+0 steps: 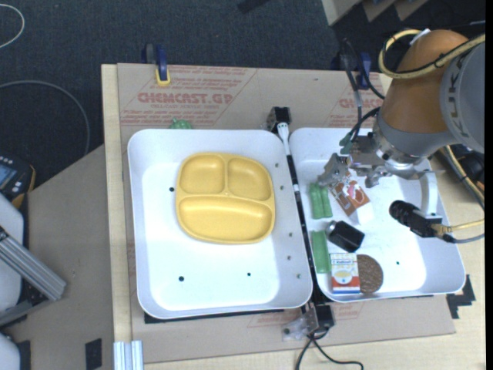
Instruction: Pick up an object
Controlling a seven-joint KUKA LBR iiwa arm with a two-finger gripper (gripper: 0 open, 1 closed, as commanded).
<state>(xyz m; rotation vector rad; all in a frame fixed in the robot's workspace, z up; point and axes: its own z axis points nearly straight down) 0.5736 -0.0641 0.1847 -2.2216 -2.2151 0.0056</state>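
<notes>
Hanging over the right bin (431, 280), the gripper (350, 177) sat low near its back left part, just above a red-and-white packet (353, 197); whether its fingers were clenched could not be told. Green sticks (320, 203), a black block (345, 235) and a brown disc (370, 274) crowded nearby. A yellow divided plate (226, 197) lay in the left bin (154, 230). The counter's board (185, 97) read "CHEMCAST".

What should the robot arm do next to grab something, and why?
Probably lower the tool a little, straight down. It hangs in the right bin, just above a small red and white packet, and nothing shows between its fingers. Green bars lie close on the packet's left, so a straight drop looks safest.
</notes>
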